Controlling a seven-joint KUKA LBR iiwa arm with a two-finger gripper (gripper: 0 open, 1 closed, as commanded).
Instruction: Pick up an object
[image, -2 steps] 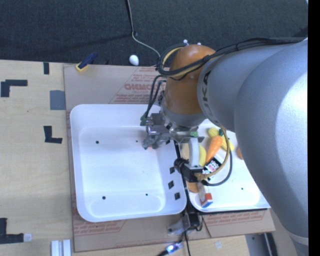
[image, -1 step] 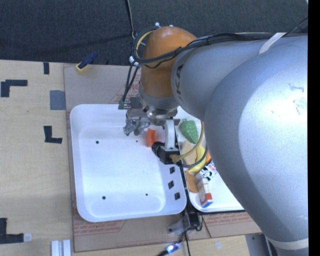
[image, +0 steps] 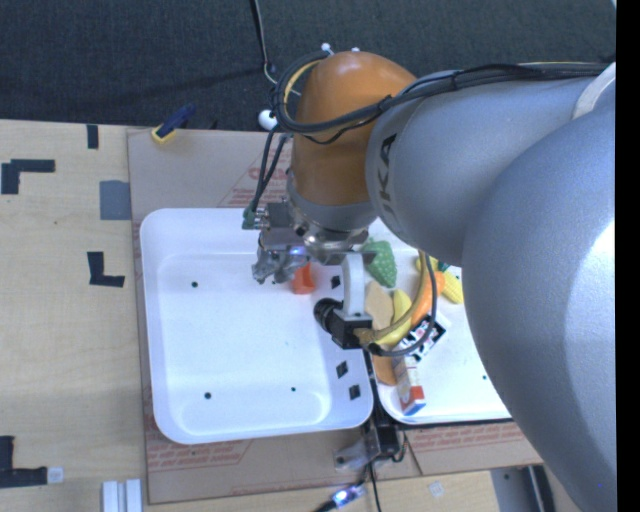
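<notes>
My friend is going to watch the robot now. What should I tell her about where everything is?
Gripper: down low over the upper right part of the left bin. Whether it is open or shut can't be made out from this view.
A small orange object sits right by the gripper in the left bin; it is not clear that the gripper holds it.
The right bin holds a pile: a green object, a yellow one, an orange one and others, partly hidden by the arm.
Done: nothing visibly lifted yet.
Left: get a sure hold on one object and lift it.
</notes>
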